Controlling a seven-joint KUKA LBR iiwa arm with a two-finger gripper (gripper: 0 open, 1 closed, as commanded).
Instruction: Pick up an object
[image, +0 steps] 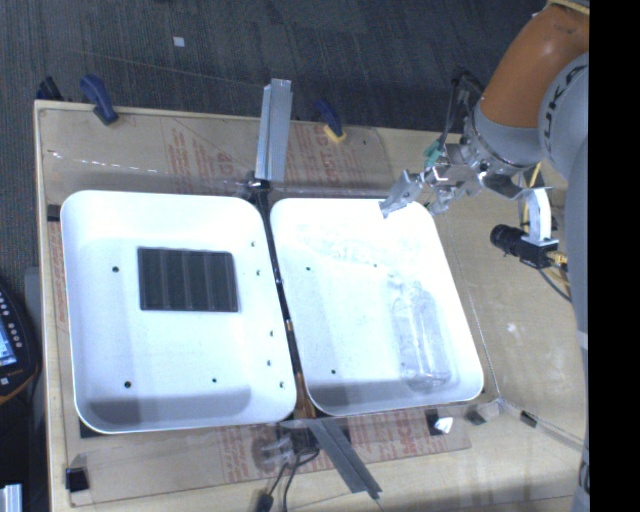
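A clear plastic bottle (419, 335) lies lengthwise in the right white bin (340, 300), near its right wall. A dark ribbed rectangular block (188, 279) lies flat in the left white bin (100, 340). My gripper (412, 195) hangs over the far right corner of the right bin, well above and behind the bottle. Its fingers (393, 204) are spread apart with nothing between them.
A metal divider post (273, 130) stands upright behind the gap between the bins. Blue clamps (98, 100) sit on the bench's far edge. A black cylinder with cables (520, 243) hangs at the right of the right bin. Metal brackets (340, 455) lie at the front.
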